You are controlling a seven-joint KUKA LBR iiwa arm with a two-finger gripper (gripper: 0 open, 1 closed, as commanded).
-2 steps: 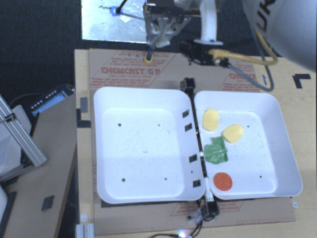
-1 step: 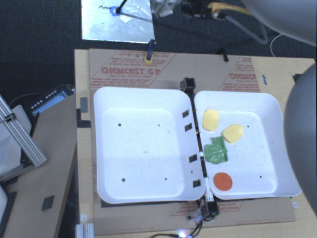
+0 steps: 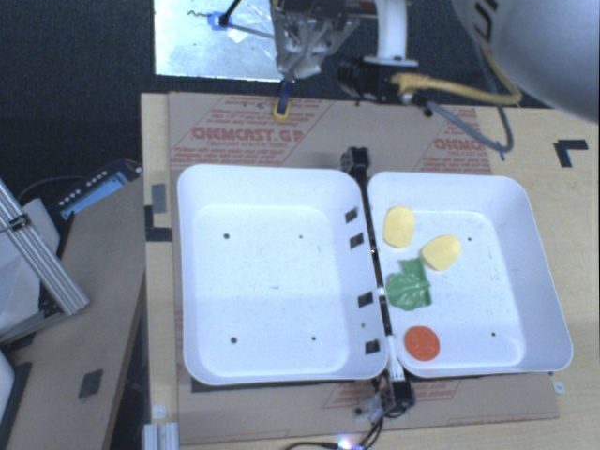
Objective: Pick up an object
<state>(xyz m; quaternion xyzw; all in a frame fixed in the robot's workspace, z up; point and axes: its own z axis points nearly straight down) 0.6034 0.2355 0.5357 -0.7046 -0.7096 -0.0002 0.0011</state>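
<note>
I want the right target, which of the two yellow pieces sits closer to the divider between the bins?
The taller yellow piece, beside the hinge; the other yellow piece lies farther right.

Robotics lab — aluminium rail (image 3: 42, 261), cardboard-topped bench (image 3: 309, 129), cabling (image 3: 469, 92).

The gripper (image 3: 298, 64) hangs at the top of the camera view, well above and behind the far rim of the left bin (image 3: 258, 169), over the bench rather than over the tray itself. Its metal fingers taper downward toward a narrow tip, nothing visible between them. The grey arm (image 3: 525, 26) fills the upper right corner as a large blurred curve, reaching toward the gripper from beyond that bin's far side.
</note>
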